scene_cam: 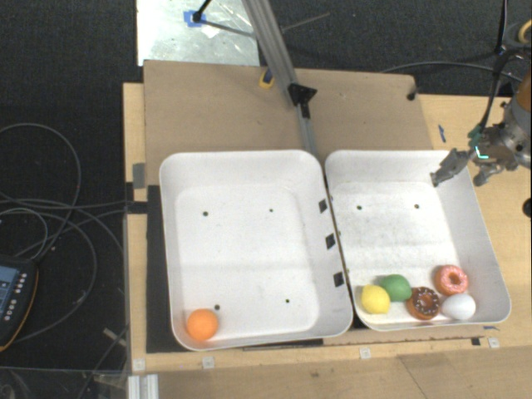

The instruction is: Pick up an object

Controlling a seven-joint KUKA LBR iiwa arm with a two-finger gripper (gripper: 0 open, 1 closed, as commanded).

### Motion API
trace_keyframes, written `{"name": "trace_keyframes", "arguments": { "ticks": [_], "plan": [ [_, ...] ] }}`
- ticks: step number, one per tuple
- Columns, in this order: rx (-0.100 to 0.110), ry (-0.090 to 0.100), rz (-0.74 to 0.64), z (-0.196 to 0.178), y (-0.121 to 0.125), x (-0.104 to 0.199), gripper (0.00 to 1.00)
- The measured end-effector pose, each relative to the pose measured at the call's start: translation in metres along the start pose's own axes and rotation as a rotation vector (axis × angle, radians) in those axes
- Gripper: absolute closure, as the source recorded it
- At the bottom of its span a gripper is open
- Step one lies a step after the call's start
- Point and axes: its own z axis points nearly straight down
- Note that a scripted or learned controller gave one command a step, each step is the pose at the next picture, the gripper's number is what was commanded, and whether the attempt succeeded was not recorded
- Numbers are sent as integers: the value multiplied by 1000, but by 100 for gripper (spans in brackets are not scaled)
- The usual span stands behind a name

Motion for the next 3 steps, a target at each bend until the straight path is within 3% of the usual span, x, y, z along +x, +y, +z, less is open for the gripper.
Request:
{"name": "trace_keyframes", "arguments": {
  "ticks": [1, 3],
  "plan": [
    [-3, -2, -2, -2, 1, 0, 0],
    [2, 0, 5, 98, -6, -5, 0]
  ]
}}
